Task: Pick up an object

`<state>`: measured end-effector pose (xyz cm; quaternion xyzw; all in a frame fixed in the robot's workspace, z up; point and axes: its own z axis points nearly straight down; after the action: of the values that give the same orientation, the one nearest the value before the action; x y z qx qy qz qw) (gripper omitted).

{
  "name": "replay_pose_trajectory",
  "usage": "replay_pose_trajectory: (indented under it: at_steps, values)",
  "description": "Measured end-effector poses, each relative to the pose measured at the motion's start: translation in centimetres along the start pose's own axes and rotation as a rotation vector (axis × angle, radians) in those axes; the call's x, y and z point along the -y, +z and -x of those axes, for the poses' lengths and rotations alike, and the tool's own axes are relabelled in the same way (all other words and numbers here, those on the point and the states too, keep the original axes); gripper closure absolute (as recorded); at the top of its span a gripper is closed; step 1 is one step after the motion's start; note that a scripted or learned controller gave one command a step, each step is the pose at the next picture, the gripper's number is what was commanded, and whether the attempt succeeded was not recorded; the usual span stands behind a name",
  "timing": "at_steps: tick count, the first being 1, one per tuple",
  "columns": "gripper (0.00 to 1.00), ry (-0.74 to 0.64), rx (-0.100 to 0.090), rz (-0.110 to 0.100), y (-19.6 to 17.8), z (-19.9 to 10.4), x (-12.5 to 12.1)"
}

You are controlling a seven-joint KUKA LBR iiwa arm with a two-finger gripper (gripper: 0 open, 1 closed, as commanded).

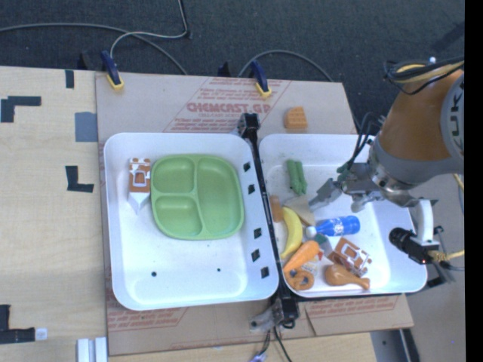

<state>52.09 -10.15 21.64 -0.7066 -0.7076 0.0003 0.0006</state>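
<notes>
We see the gripper (pixel 330 193) hanging over the right bin (pixel 392 236), its dark metal fingers spread apart with nothing between them. From the gripper, a stubby green ridged piece (pixel 296 177) lies at about ten o'clock, near but apart. A glossy blue bottle (pixel 337 225) with a white cap lies at six o'clock, just beside the gripper's tips. Farther toward seven o'clock the smooth curved banana (pixel 291 232) and an orange carrot (pixel 302 255) crowd the bin's left wall, touching each other. A small printed carton (pixel 352 256) and a tan drumstick shape (pixel 346 277) sit near the front rim. The bin's right part is bare white plastic, giving open room. In the left bin (pixel 189 277) a matte green divided plate (pixel 198 196) lies flat, a small box (pixel 139 181) at its nine o'clock edge.
</notes>
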Motion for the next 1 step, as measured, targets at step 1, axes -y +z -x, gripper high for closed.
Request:
replay_pose_trajectory:
  at_steps: [1]
  values:
    - [0.00, 0.002, 0.002, 0.001, 12.22, -0.20, -4.00]
